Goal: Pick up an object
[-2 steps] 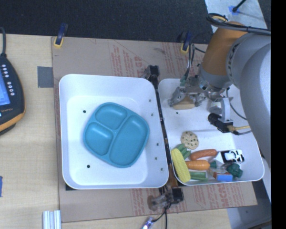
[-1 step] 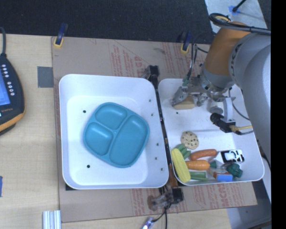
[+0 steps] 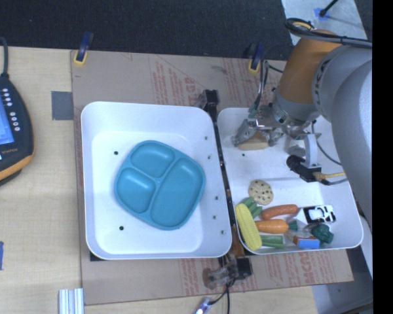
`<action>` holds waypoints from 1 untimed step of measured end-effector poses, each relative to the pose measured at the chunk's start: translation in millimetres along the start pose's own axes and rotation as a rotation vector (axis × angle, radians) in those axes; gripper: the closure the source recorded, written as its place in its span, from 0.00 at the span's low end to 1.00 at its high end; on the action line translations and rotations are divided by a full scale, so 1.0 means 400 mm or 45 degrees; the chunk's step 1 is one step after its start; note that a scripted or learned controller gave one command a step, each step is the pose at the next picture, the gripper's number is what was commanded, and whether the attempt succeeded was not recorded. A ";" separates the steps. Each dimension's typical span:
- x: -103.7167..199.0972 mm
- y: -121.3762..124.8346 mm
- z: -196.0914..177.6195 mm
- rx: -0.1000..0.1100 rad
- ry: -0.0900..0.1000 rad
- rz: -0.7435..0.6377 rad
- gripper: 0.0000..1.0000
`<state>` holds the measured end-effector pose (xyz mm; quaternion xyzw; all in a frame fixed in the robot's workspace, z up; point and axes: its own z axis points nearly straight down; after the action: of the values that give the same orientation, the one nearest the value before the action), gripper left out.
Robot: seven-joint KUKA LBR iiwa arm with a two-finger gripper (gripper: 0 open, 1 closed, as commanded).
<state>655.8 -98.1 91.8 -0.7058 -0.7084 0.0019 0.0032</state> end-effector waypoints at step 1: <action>0.009 0.000 0.000 0.001 0.000 -0.001 0.00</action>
<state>655.7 -94.5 91.8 -0.7055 -0.7087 0.0022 0.0037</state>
